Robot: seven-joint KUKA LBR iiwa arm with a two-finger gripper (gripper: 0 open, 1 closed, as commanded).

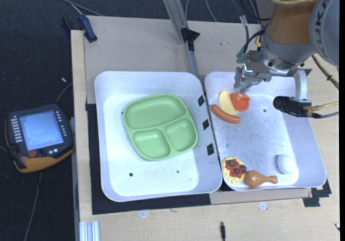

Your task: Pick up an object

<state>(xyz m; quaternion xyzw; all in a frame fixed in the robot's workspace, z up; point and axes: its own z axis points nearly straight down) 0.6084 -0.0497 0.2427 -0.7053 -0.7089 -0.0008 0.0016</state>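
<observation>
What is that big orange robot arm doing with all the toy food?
The robot arm reaches in from the right, and its gripper is low over the right bin, right above a red toy tomato next to a yellow slice and a sausage. Nothing looks lifted yet. A small pizza, a chicken leg and an egg lie near the front edge. The left bin holds a green divided plate.
</observation>
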